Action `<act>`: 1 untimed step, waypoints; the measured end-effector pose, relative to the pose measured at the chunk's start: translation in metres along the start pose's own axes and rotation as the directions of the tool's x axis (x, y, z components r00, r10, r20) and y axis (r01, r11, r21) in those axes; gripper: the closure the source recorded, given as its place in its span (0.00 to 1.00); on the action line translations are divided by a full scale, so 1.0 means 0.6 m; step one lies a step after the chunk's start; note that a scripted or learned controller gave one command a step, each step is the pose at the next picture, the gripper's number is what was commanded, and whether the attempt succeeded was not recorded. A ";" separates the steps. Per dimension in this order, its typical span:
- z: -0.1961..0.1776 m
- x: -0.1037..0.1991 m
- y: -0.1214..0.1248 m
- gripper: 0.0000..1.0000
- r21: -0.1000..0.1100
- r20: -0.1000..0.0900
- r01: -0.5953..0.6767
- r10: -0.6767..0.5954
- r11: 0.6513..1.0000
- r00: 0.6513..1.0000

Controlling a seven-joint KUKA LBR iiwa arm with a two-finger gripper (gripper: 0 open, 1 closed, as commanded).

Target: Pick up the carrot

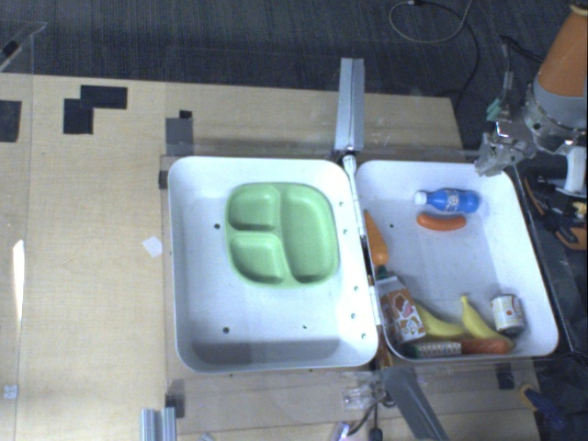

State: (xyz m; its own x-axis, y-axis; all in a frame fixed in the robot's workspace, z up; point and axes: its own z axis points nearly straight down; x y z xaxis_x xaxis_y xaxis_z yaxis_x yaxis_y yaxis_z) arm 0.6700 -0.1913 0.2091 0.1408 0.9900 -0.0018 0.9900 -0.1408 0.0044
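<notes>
The carrot (375, 239) is a slim orange piece lying lengthwise against the left wall of the right bin (537, 274), with a small green end toward the front. My gripper (497, 157) hangs at the far right corner of that bin, over its rim, well away from the carrot. The orange-banded arm reaches in from the upper right.
The right bin also holds a blue bottle (450, 200), a red sausage (442, 221), a carton (401, 313), two bananas (457, 322), a small can (507, 314) and a red-orange piece (485, 344) by the front wall. A green divided plate (281, 232) sits in the left bin (197, 274).
</notes>
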 end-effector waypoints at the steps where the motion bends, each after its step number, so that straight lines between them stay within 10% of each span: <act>1: 0.012 -0.008 0.002 1.00 -0.002 0.000 0.031 -0.031 1.000 1.000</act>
State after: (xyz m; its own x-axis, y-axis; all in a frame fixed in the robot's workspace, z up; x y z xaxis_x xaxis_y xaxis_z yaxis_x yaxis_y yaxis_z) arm 0.6707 -0.1965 0.2017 0.1100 0.9939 -0.0017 0.9939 -0.1100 0.0062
